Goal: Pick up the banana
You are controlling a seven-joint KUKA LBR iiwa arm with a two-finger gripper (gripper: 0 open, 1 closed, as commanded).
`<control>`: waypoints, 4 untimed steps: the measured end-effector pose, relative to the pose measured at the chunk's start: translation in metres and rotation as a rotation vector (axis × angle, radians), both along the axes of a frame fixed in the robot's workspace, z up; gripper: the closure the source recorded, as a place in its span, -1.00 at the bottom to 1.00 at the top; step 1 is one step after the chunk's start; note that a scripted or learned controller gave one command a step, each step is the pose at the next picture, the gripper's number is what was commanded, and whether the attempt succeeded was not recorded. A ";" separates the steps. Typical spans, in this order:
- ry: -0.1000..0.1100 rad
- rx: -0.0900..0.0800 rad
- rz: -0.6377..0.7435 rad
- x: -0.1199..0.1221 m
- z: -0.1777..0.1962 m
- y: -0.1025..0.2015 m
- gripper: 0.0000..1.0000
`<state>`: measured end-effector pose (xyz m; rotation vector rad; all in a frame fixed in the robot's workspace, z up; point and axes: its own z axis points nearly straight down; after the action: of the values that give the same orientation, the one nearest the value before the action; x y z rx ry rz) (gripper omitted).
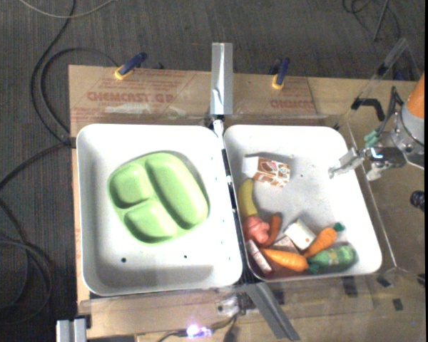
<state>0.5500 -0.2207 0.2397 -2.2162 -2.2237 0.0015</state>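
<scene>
The banana [247, 197] is small and yellow. It lies lengthwise against the left wall of the right bin [307, 137], just above a pink toy [255, 228]. My gripper [357, 166] hangs over the right rim of that bin, well to the right of the banana and apart from it. Its fingers [341, 166] stand open with nothing between them.
A white carton with a red print [273, 169] lies just right of the banana's top end. Two carrots [285, 259], a white cube [298, 234], a red sausage [274, 225] and a green bottle [332, 256] crowd the bin's front. A green divided plate [158, 194] sits in the left bin [93, 191].
</scene>
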 end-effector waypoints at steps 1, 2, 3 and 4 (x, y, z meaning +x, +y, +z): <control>0.001 0.001 0.123 -0.039 -0.059 0.080 -1.00; -0.013 -0.009 0.543 -0.025 -0.149 0.101 -1.00; -0.002 0.000 0.462 0.029 -0.056 0.194 -1.00; 0.000 -0.001 0.448 0.007 -0.057 0.189 -1.00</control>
<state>0.5572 -0.0318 0.1831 -1.6678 -2.6610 0.0027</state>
